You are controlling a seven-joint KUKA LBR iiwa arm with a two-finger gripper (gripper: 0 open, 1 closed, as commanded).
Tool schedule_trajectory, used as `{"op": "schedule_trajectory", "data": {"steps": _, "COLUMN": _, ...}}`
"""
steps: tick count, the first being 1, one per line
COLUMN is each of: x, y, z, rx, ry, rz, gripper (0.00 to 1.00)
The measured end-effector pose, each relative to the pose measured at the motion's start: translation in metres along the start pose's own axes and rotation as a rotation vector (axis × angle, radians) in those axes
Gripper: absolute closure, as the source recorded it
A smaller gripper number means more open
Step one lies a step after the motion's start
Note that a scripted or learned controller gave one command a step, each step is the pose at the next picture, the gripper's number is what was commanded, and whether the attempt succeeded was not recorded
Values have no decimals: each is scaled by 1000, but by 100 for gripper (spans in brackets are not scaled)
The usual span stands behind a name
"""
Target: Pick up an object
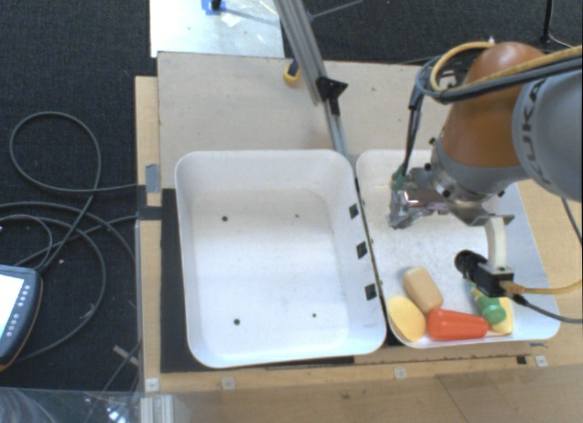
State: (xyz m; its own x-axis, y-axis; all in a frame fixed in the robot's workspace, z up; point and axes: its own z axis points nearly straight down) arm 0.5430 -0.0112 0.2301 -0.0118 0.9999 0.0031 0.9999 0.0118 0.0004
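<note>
My gripper [404,210] hangs over the upper left part of the right bin [537,271], close to the wall it shares with the left bin, with nothing visibly held. Several toy foods lie along that bin's front edge. A tan cylinder [423,287] rests above a flat yellow piece [407,319]. To their right lies an orange-red vegetable [455,324], then a small green piece [492,310] on something yellow at the front right corner. All of them sit well below and to the right of the gripper.
The left bin [196,257] stands beside the right one, sharing a wall with black clips [362,250]. A slanted metal pole [305,38] crosses the bench behind the bins. Cables and a tablet [14,307] lie on the floor at left.
</note>
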Motion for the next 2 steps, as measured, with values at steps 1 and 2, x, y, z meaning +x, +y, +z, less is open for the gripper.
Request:
{"op": "schedule_trajectory", "data": {"steps": 1, "x": 54, "y": -3, "z": -8, "rx": -2, "ry": 0, "rz": 0, "gripper": 100}}
{"op": "schedule_trajectory", "data": {"steps": 2, "x": 100, "y": 7, "z": 0, "rx": -1, "ry": -1, "rz": 1, "gripper": 100}}
